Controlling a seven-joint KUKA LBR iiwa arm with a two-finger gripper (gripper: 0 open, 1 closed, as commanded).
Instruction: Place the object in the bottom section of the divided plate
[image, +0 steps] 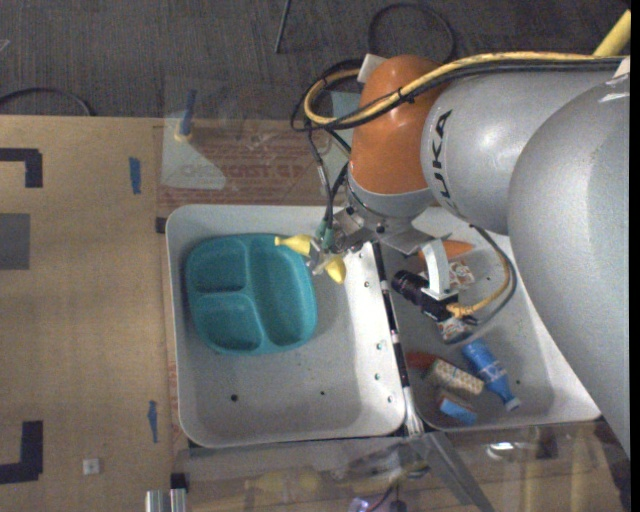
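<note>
A teal divided plate (250, 292) lies in the left white bin (290, 410), with two small sections on its left and one large section on its right. My gripper (325, 250) hangs over the plate's upper right rim. A small yellow object (298, 243) shows between its fingers, with more yellow (335, 268) just below them. The gripper is shut on this yellow object, which sits above the plate's edge and the bin floor.
The right bin (540, 390) holds a blue bottle (490, 370), a brown patterned block (458, 376), a small blue piece (456, 408) and an orange thing (458, 246) partly behind the arm. A metal divider (392, 345) runs between the bins. The big grey arm covers the upper right.
</note>
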